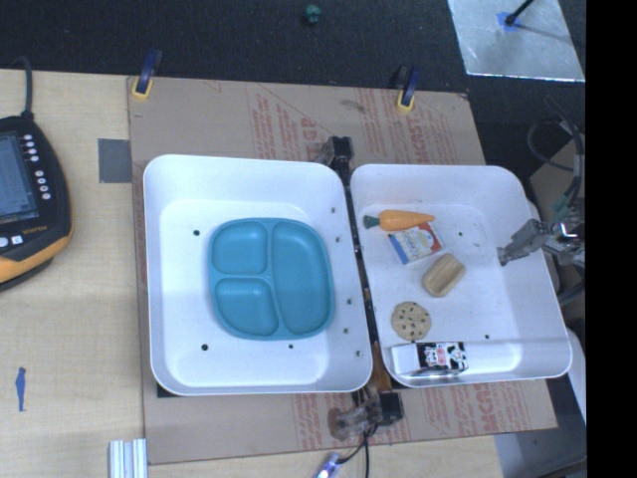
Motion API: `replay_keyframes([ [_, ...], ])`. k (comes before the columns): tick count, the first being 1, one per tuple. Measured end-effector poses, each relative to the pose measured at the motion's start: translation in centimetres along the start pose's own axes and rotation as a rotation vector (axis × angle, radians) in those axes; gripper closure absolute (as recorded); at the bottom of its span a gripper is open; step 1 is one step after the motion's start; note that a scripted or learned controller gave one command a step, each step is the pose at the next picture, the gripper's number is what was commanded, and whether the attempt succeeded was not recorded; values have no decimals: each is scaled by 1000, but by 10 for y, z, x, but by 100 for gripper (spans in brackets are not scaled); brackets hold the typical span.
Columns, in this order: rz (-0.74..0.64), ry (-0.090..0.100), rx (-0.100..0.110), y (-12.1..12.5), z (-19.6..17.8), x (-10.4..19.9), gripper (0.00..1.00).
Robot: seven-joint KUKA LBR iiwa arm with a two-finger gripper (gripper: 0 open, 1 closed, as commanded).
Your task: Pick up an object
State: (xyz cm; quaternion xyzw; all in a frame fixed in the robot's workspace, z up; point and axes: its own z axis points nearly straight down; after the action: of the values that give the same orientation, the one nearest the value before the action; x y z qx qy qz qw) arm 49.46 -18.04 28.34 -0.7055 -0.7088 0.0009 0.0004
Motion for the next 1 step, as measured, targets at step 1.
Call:
replay_keyframes([
  [1, -1, 1, 5, 49, 150, 40, 0],
])
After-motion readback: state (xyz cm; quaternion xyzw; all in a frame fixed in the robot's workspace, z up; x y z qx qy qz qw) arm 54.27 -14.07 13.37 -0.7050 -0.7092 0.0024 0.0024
